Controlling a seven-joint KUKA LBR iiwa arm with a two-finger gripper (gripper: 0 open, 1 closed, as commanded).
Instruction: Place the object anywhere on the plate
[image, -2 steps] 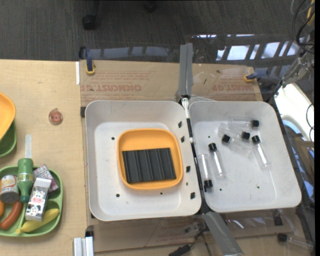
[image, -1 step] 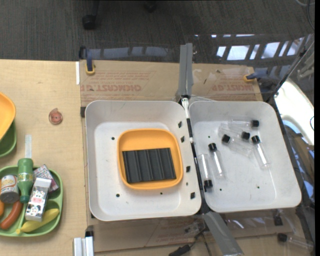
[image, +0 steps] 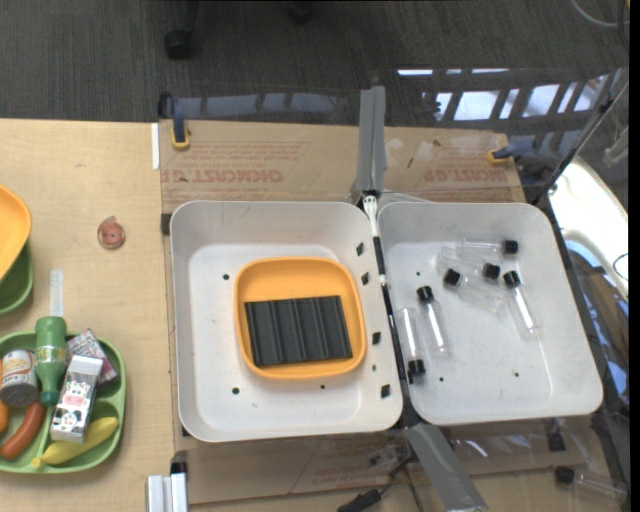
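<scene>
orange plate (image: 300, 278): we see a ridged black pad on it, left bin (image: 200, 330).
vials (image: 470, 290): loose, right bin (image: 560, 330); we judge none placed.
gripper: we cannot tell.

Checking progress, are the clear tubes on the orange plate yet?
No. The clear tubes lie in the right bin; the orange plate holds a dark ribbed block.

Green tray (image: 100, 440) of toy food on wooden bench, small pink disc (image: 111, 234), cardboard sheet (image: 250, 165) under bins

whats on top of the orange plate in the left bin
A dark grey ribbed rectangular block lies flat on the orange plastic plate, covering its centre; the plate surface under it is hidden. The plate sits in the left white bin.
</scene>
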